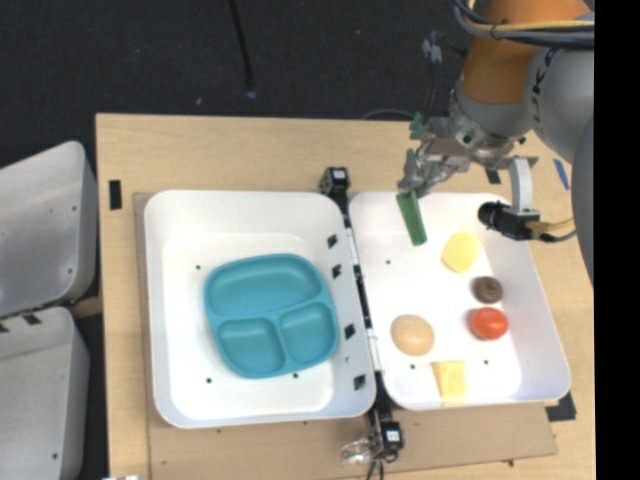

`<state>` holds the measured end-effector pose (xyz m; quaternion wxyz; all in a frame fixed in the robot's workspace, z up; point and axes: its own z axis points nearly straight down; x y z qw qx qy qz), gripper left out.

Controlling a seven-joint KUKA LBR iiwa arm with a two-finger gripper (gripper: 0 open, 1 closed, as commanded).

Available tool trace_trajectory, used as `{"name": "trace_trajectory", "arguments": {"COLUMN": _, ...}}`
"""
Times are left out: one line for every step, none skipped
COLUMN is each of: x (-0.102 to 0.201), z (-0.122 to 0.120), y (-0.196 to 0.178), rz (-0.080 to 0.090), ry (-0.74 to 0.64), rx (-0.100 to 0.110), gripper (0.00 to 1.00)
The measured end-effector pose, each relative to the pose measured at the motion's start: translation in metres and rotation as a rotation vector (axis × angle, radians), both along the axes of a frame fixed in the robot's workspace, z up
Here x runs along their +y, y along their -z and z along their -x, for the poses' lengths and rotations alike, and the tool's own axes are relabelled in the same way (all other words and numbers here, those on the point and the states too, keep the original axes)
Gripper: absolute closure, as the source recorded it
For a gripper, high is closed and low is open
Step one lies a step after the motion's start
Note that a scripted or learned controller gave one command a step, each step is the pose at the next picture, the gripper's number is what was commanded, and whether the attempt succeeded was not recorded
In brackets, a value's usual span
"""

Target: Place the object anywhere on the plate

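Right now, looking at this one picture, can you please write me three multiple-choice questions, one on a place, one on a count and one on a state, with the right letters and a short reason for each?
1. In which bin does the blue plate lie?
A. the left bin
B. the right bin
C. outside both bins

2. How many compartments does the plate have?
A. two
B. three
C. five

3. How is the green stick right now?
A. lying flat in the middle of the plate
B. hanging from the claw above the right bin
C. lying on the bench outside the bins

Answers:
1. A: the plate sits in the middle of the left bin.
2. B: one large section at the top and two smaller ones below it.
3. B: the stick's upper end is between the claw's tips, near the right bin's upper left corner.
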<state>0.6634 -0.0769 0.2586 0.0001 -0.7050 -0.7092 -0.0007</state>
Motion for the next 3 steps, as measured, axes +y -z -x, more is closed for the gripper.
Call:
{"name": "trace_trajectory", "arguments": {"x": 0.056, "z": 0.008, "y": -0.002, "rz": 0.0, "ry": -0.001, "rx": 0.001, "gripper": 1.0}}
{"name": "trace_trajectory", "arguments": {"x": 0.117, "z": 0.003, "y": 0.0, "rz": 0.0, "ry": -0.001, "rx": -0.001, "gripper": 1.0}}
{"name": "trace_trajectory", "arguments": {"x": 0.162, "z": 0.005, "y": 0.002, "rz": 0.001, "ry": 0.001, "rx": -0.002, "gripper": 1.0}}
